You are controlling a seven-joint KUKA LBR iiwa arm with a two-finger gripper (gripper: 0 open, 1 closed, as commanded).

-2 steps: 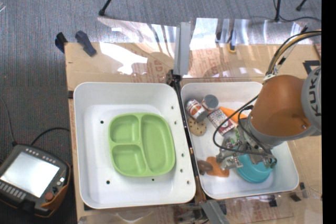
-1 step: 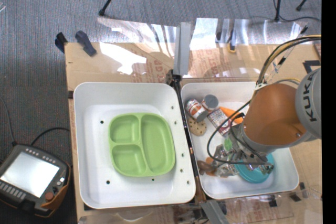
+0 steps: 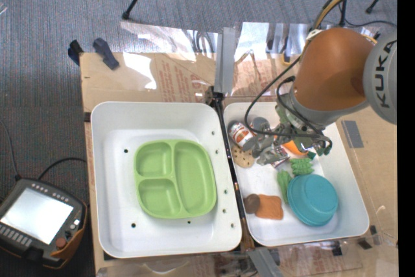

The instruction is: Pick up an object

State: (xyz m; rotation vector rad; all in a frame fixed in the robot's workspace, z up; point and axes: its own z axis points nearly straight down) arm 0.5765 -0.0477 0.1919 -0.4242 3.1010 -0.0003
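My gripper (image 3: 275, 151) hangs low over the upper middle of the right bin (image 3: 353, 194), under the orange wrist band (image 3: 331, 68). Just left of it a small red-and-white can (image 3: 241, 133) lies on its side, with a tan perforated disc (image 3: 243, 156) below the can. An orange piece (image 3: 296, 147) and a green spiky toy (image 3: 297, 170) sit right beside the gripper on its right. Nearer the front are a teal bowl (image 3: 313, 200), an orange-brown slab (image 3: 271, 207) and a dark brown lump (image 3: 251, 204). I see nothing lifted.
The left bin (image 3: 104, 139) holds a green divided plate (image 3: 175, 178). A narrow ridge separates the two bins. Cables loop from the arm above the right bin. A control pendant (image 3: 39, 220) lies on the floor at the lower left.
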